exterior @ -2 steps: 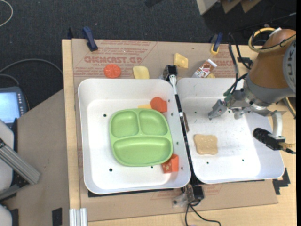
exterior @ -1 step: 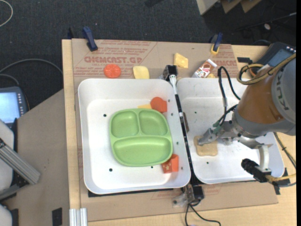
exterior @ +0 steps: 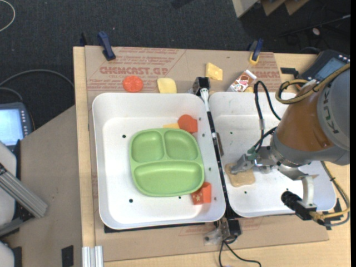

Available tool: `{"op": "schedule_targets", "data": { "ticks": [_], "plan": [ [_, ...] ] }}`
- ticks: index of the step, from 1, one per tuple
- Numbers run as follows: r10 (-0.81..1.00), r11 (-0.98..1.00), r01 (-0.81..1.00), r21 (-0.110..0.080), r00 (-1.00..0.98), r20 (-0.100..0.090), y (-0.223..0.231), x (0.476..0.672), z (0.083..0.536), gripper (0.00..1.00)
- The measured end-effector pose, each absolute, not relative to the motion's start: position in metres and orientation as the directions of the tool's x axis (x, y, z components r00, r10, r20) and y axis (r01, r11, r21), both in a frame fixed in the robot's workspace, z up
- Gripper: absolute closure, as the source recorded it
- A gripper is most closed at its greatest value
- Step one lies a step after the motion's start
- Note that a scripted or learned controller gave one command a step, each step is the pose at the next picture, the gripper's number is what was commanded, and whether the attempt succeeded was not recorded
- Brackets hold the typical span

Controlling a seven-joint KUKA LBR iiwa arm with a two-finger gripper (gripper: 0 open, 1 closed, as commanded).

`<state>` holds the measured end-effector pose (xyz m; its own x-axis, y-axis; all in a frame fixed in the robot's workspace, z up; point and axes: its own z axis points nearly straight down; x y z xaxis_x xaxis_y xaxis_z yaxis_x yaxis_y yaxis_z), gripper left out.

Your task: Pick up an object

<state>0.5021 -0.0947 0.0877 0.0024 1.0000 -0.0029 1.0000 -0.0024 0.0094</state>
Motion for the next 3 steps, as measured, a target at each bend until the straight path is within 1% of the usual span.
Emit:
{"op": "schedule_targets", "data": {
  "ticks": [1, 2, 3],
  "plan": [
    [1.0, 0.001, 1.0, 0.012, 0.0, -0.005, -0.16, 0.596, 0.087, 0.0],
    [1.0, -0.005, 1.0, -0.006, 0.005, 0.002, -0.146, 0.475, 0.127, 0.0],
    [1.0, 0.008, 1.0, 0.007, -0.008, 0.001, -0.091, 0.558, 0.123, 0.0]
  ]
}}
